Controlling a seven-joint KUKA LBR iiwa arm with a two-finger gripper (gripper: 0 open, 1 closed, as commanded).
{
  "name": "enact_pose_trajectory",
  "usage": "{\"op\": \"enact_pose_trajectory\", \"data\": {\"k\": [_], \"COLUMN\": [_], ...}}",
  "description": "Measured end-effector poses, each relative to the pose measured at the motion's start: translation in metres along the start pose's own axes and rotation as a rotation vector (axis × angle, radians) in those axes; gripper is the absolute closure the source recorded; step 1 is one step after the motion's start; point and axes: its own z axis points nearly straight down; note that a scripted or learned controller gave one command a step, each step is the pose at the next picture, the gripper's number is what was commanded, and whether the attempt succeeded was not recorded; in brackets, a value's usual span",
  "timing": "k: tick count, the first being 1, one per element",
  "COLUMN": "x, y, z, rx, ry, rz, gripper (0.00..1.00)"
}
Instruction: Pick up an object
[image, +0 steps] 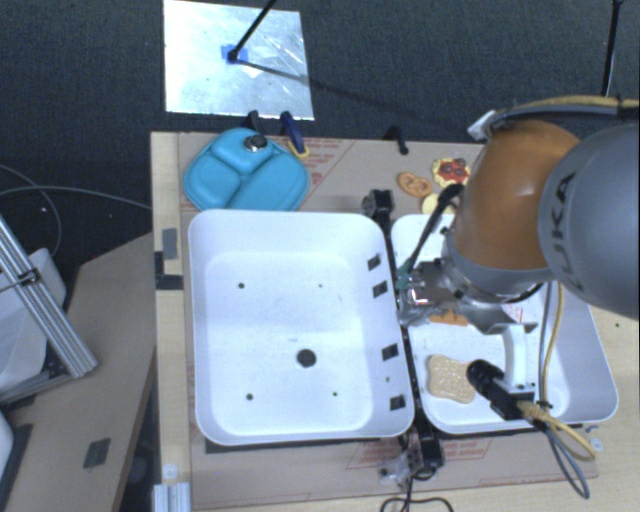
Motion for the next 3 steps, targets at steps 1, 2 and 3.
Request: {"op": "enact_pose_trajectory", "data": {"k": [1, 2, 3], "x": [-0.010, 0.040, 0.038], "y": [0.001, 0.016, 0.016], "z": [-0.178, -0.129, -0.143], "rx": [-0.015, 0.008, 0.001], "ry": [0.003, 0.000, 0.000], "rz": [0.000, -0.003, -0.006], "gripper": [1.00, 1.00, 1.00]}}
